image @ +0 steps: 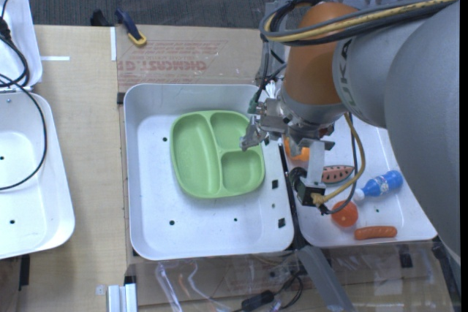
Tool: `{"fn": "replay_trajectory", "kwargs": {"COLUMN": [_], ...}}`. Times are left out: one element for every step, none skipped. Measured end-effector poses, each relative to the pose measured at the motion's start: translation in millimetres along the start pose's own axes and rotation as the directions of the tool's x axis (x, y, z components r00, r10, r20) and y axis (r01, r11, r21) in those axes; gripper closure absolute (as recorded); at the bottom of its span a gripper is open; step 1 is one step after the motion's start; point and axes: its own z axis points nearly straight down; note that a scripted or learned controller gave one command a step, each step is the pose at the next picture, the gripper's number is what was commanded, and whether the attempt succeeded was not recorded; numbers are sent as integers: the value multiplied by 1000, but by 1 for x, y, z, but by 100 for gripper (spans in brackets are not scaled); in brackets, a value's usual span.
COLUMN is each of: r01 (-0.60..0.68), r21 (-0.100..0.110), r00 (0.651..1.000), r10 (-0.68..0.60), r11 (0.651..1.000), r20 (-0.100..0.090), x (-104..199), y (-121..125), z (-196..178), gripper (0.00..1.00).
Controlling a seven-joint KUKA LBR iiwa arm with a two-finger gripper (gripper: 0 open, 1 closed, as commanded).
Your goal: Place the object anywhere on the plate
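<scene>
Green plate (216, 154) set mid-left bin (146, 230) for delivery; gripper (254, 134), finger state indeterminable, poised at its right rim; toys, including carrot (375, 232), kept in right bin (409, 219)

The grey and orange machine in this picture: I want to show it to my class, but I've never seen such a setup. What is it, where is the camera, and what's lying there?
It is a robot arm reaching in from the right, seen by one camera fixed above the bench. Its gripper hangs over the right edge of a green divided plate in the left bin. The right bin holds toy food: a watermelon slice, an orange ball, a sausage and a small blue and white bottle. Whether the gripper holds anything is too hard to tell.
</scene>
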Motion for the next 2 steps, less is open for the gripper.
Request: {"fn": "replay_trajectory", "kwargs": {"r01": [-1, -1], "r21": [2, 2], "r00": [1000, 1000], "r10": [1, 1], "r11": [1000, 1000], "r20": [2, 2], "x": [-2, -2], "y": [1, 1], "z": [-8, -8], "gripper": [100, 0]}}
